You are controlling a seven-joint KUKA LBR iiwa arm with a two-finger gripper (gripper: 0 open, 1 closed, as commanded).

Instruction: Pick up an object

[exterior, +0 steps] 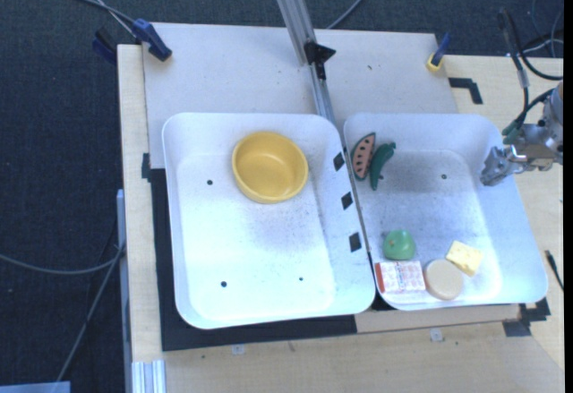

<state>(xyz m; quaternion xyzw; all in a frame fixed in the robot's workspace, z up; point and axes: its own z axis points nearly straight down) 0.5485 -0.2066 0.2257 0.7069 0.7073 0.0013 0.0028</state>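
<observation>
Left of the gripper [498, 169], fingers' state unclear, a watermelon slice [362, 155] lies near-upright, its long axis toward the bin's [501, 293] far rim.

Two bins sit side by side on the bench [233, 69]. In the left bin [260, 293] a bowl [269, 166] rests toward the far side, near the middle. In the right bin [501, 288] a watermelon slice [362, 155] and a toy pepper [380, 163] lie together at the far left corner. Along the near edge sit a round fruit [399, 245], a packet [399, 278], a disc [443, 279] and a wedge [464, 257], close together. The gripper [498, 166] hangs at the right bin's right rim.
</observation>
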